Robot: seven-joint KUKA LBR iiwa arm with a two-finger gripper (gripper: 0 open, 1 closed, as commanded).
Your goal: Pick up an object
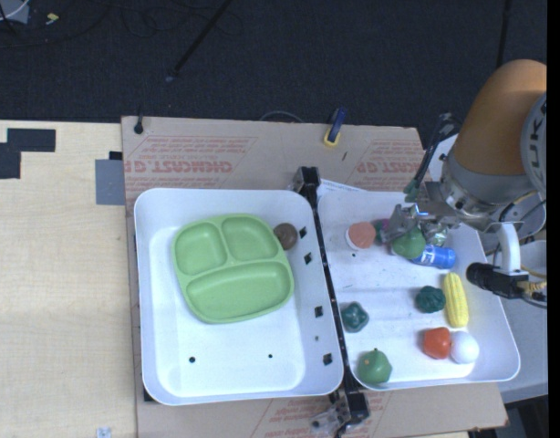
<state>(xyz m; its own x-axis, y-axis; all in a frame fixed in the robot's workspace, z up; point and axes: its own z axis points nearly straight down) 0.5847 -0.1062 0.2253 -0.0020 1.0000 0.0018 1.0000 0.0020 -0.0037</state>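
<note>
- The green divided plate point(233, 268) in the left bin point(161, 354) looks like rigid, light plastic; its wide, flat form suits only a rim pinch.
- The yellow corn point(455, 299) in the right bin point(508, 359) seems stiff and ribbed; best taken across its middle.
- The green round object point(409, 245) sits right under the hand point(406, 228), beside a blue bottle point(437, 257); likely smooth, light, prone to roll.
- Whether the hand grips it, I cannot tell.
- The white ball point(464, 348) touching the orange object point(436, 342) looks slippery.
</note>
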